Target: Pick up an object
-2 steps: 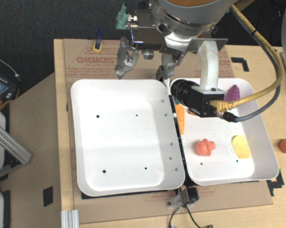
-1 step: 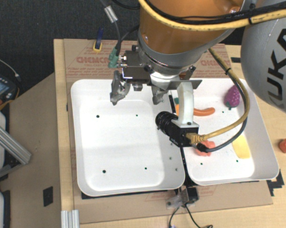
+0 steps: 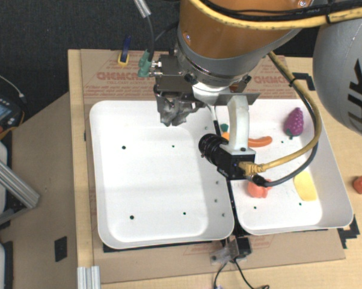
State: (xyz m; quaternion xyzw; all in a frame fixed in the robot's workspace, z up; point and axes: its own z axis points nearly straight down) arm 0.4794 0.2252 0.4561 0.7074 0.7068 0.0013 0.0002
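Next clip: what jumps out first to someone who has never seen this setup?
The arm's huge orange band fills the top, with the gripper hanging over the left bin's far edge. Small bright toys lie in the right bin: purple grapes, an orange carrot, a yellow piece.

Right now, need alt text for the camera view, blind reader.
A grey-and-orange robot arm hangs over two white bins, its gripper above the left bin's far edge. The right bin holds purple grapes, an orange carrot, a yellow piece and a red piece.
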